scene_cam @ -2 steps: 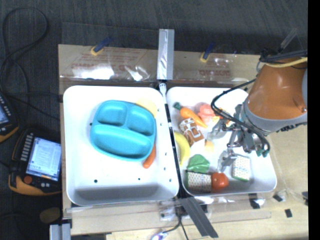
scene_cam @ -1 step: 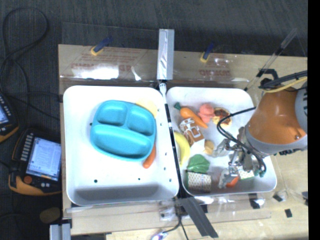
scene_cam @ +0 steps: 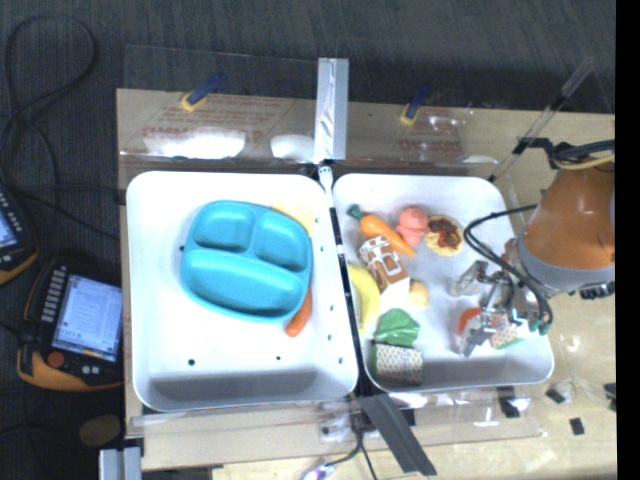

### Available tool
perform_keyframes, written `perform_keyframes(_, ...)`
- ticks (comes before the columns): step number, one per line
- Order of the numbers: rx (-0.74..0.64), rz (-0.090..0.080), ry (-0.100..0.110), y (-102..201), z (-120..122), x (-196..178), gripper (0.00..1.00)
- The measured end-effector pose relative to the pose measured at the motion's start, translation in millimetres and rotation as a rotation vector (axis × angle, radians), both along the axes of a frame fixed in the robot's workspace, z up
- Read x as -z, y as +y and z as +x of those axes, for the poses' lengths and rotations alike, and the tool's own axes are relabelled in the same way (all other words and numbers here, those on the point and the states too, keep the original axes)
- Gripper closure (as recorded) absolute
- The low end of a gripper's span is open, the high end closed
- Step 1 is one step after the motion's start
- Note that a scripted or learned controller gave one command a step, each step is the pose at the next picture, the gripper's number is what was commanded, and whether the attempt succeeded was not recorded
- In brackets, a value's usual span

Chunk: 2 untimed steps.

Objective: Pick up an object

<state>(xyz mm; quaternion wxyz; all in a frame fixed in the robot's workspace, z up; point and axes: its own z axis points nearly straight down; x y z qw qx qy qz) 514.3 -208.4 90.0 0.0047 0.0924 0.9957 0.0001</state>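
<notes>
My gripper (scene_cam: 470, 313) is down in the right bin (scene_cam: 520, 368), near its right wall, under the orange-banded wrist. It stands open, with one finger (scene_cam: 466, 280) towards the back and the other (scene_cam: 468, 345) towards the front. A small red item (scene_cam: 470, 320) lies on the bin floor between them, not clamped. A pale green and white item (scene_cam: 508, 336) lies just to the right, under the gripper body.
The right bin also holds a carrot (scene_cam: 385, 233), a pink item (scene_cam: 412, 218), a small pizza-like disc (scene_cam: 443, 234), a brown-and-white box (scene_cam: 383, 259), a banana (scene_cam: 362, 293), a green item (scene_cam: 397, 326) and a patterned block (scene_cam: 400, 366). A blue divided plate (scene_cam: 245, 258) lies in the left bin (scene_cam: 160, 368).
</notes>
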Motion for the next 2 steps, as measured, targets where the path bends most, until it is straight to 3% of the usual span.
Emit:
perform_keyframes(1,-0.199,-0.001,0.008,30.4,30.9,-43.4,0.00)
perform_keyframes(2,-0.221,-0.004,0.000,-14.1,2.6,0.1,0.00)
